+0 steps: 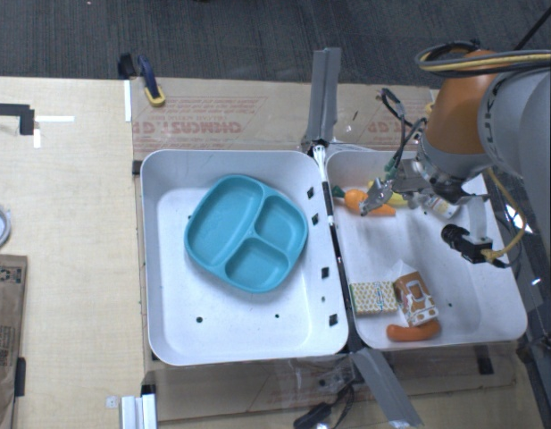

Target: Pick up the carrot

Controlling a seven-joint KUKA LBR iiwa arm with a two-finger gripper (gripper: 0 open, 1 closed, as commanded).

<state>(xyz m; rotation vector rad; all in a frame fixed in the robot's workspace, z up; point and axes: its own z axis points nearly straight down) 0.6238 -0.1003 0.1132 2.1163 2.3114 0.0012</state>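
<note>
Low in right bin (489, 329), gripper (375, 206) beside carrot (354, 200), finger state unclear

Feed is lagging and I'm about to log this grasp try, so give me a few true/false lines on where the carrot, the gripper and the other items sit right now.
1. The carrot lies in the right bin. True.
2. The gripper is over the left bin. False: it is at the right bin's far end, beside the carrot.
3. The blue divided plate sits in the left bin. True.
4. The sausage lies on the plate. False: it lies at the right bin's near edge.
</note>
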